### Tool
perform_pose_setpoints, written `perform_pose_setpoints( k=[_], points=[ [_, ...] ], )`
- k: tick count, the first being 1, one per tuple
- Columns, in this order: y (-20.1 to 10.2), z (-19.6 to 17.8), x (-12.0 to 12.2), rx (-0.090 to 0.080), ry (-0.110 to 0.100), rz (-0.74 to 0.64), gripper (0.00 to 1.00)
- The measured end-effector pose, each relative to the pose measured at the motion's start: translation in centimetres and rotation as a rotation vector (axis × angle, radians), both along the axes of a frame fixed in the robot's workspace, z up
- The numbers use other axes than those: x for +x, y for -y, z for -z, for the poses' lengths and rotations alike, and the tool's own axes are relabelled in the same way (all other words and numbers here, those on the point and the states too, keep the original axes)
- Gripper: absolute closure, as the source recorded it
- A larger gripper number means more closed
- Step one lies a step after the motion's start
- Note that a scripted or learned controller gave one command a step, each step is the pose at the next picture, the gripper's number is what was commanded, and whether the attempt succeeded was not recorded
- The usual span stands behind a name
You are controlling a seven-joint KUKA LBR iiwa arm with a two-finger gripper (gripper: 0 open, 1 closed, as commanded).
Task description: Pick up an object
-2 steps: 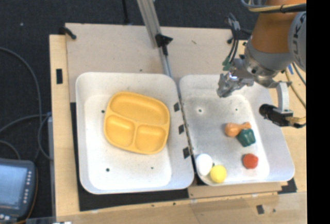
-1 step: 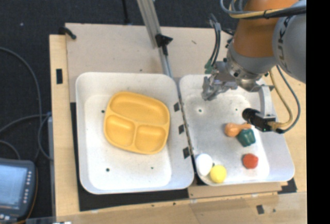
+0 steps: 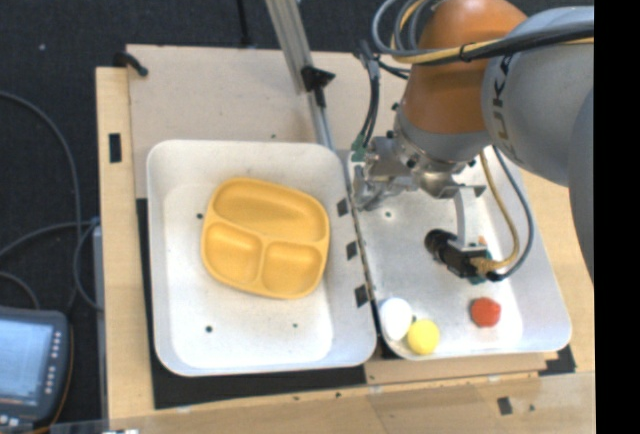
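Gripper [image 3: 372, 184] low at right bin [image 3: 535, 317] far-left corner, nothing under it. Claw state unreadable. Red ball [image 3: 485, 312], yellow ball [image 3: 423, 336], white ball [image 3: 396, 315] near front edge, untouched; yellow tray [image 3: 265, 238] in left bin [image 3: 170, 322].

Divided plate [image 3: 265, 237]: plain yellow
Bins [image 3: 180, 172]: white with a few dark specks
Ball [image 3: 423, 336]: yellow
Round object [image 3: 395, 315]: white
Small object [image 3: 485, 312]: red
Arm [image 3: 545, 92]: grey with an orange band
Bench [image 3: 210, 92]: pale tan
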State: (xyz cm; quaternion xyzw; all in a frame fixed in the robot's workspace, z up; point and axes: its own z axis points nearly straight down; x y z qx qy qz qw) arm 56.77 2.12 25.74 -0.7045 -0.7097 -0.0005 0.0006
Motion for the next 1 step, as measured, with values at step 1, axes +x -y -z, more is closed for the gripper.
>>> perform_pose_setpoints(
  k=[1],
  points=[
    [-4.21,1.28,-1.84,-0.001,0.0,0.001,1.0]
  ],
)
